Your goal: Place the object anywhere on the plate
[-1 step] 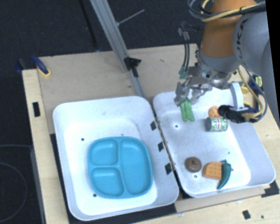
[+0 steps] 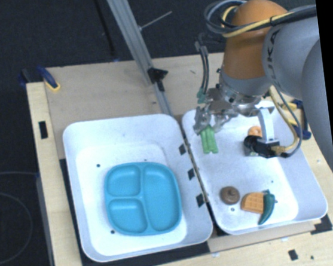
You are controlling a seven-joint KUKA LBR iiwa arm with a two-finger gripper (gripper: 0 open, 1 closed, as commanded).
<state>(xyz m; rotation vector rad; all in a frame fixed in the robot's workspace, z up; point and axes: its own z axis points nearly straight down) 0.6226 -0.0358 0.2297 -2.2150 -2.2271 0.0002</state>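
While the glossy blue plate (image 2: 143, 198) — a rounded square moulded into three compartments — lies flat in the left bin (image 2: 78, 146), everything else sits rightward. At the right bin (image 2: 307, 172)'s upper left, the metal hand (image 2: 207, 129) pinches a ridged green stick (image 2: 209, 141), hanging upright between its fingers. Lower down lie a brown disc (image 2: 229, 196) and an orange wedge (image 2: 253, 202) touching a curved dark-green pepper (image 2: 267, 207).

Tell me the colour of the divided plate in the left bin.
The plate is light blue, plain with no pattern, seen clearly in the camera view.
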